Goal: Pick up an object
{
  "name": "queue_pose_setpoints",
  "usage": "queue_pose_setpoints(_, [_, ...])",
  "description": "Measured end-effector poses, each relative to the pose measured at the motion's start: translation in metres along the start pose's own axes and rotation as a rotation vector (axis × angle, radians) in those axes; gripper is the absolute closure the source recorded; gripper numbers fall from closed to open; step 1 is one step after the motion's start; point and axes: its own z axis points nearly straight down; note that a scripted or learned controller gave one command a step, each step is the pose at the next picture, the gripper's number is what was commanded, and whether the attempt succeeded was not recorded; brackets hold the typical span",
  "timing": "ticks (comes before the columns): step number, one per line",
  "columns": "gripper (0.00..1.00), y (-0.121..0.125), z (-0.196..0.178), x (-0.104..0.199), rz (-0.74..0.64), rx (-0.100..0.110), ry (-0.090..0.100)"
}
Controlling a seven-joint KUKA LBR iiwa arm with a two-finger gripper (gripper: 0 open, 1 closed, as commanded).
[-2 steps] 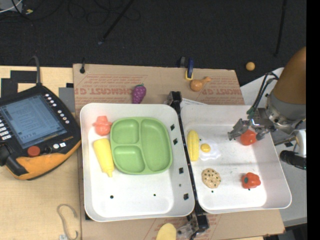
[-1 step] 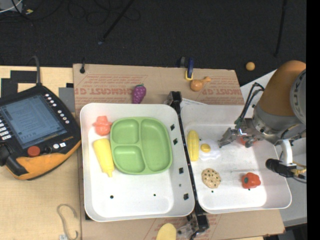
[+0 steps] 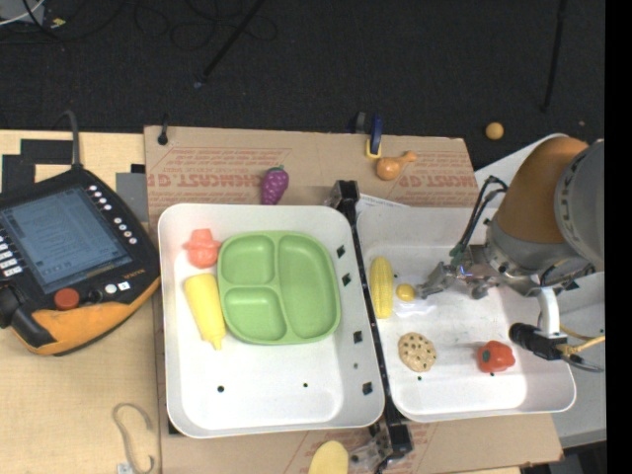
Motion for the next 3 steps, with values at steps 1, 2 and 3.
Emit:
queue_pose_setpoints(1, [1.0,0.001,-0.014,-0.001,0.0,-0.004,0.002])
queue_pose_setpoints(2, [1.0,0.0,-0.077,-0.002,0.004,-0.004,-0.002])
queue_pose_setpoints(3, [1.0,0.004,-0.14,-0.005,0.003,-0.005,-0.002])
